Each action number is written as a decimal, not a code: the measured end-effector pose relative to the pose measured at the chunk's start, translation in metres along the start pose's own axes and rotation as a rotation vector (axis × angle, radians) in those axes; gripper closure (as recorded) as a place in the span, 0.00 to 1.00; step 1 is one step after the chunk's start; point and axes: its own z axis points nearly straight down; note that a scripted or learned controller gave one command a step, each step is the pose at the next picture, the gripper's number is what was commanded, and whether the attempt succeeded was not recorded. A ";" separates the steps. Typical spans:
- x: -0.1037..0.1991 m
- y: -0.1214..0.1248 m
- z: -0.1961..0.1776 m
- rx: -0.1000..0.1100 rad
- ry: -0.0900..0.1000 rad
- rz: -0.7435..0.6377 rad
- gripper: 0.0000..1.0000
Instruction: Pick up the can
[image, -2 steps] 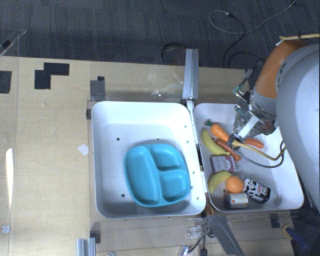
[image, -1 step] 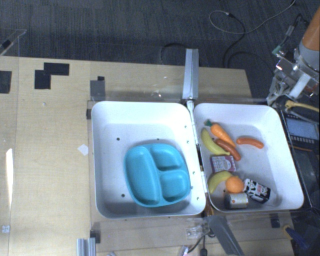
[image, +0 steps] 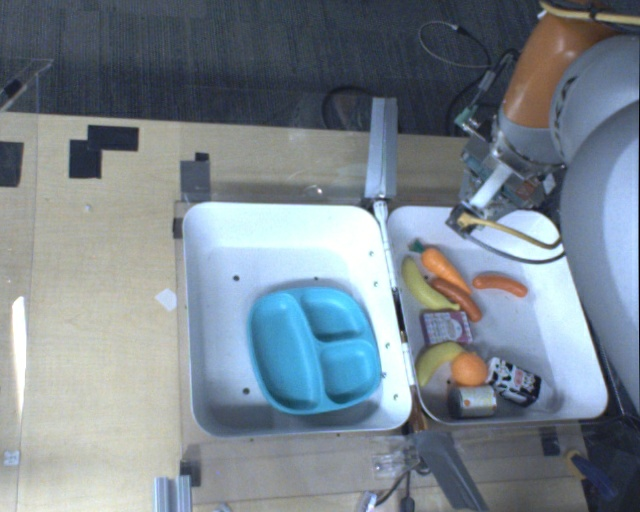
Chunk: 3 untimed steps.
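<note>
The can (image: 473, 401), a short metallic cylinder with a dull silver wall, lies on its side at about 6 o'clock in the right bin (image: 578, 330), touching an orange (image: 467, 370) above it and just beside a black-and-white patterned carton (image: 515, 381) at its 2 o'clock; no writing on either can be read. A yellow-green pear-shaped fruit (image: 436, 359) sits at the can's 11 o'clock, with a small purple packet (image: 445, 326) above that, label illegible. Toward 10 o'clock in the bin lie a banana (image: 422, 286), a carrot (image: 443, 268) with a green top, and two smooth reddish sausages (image: 499, 285). The gripper (image: 466, 221) hangs at the bin's 12 o'clock rim, well apart from the can; I cannot tell how its jaws stand, and nothing is seen held. The left bin (image: 215, 250), smooth white plastic with rounded corners, carries a glossy blue compartment plate (image: 312, 349) at roughly 5 o'clock of its floor.
</note>
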 end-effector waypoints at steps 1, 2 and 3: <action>0.002 -0.001 -0.011 -0.002 0.001 -0.010 1.00; 0.006 -0.001 0.040 0.000 0.000 0.138 1.00; -0.009 0.017 0.022 0.000 0.000 0.432 1.00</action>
